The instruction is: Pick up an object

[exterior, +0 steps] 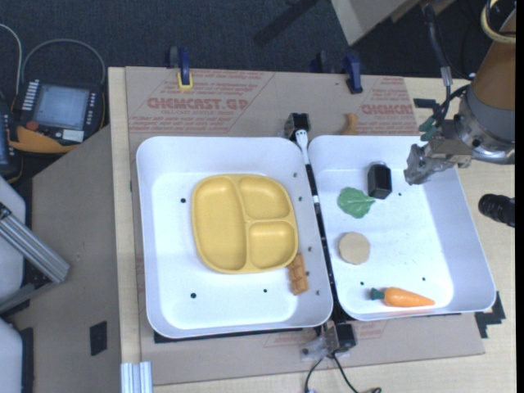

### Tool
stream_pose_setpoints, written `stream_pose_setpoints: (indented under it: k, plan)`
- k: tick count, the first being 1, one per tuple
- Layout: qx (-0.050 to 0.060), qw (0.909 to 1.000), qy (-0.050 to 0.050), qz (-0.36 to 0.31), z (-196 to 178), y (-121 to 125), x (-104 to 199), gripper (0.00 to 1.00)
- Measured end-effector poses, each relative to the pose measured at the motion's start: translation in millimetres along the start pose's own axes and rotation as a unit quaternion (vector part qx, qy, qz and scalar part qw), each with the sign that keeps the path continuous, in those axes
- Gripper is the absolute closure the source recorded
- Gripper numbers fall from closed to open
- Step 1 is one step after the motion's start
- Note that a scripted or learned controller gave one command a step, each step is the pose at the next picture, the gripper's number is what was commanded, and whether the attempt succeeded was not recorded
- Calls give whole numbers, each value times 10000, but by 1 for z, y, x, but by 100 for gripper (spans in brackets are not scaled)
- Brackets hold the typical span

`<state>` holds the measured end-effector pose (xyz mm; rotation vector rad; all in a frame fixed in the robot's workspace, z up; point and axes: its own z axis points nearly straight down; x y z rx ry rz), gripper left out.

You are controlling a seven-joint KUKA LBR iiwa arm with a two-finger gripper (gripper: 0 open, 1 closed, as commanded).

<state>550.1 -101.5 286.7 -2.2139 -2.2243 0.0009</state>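
The gripper point(419, 170) hangs over the right bin point(458, 244), just right of the small black block point(378, 180) — nothing sits in it. I cannot tell how it is set. Below the block lie a green leaf point(355, 201), a tan round cookie point(354, 248) and a carrot point(401, 298). Dropping straight down, it would likely miss the block — or knock it away.

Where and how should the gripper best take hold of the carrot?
Probably at the middle of the carrot's orange body, from straight above, fingers closing across its width. It lies flat and lengthwise near the right bin's front wall, with its green top pointing left.
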Motion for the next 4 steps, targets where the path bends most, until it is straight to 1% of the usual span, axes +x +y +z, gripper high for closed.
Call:
stream_pose_setpoints:
  k: [1,2,3,4]
  plan:
    - [6,10000,2,2,16,-14,51,100]
    - [5,10000,-1,2,34,-18,97,100]
    - [10,10000,-2,2,52,-21,150,100]
    - [8,10000,-4,2,59,-27,193,100]
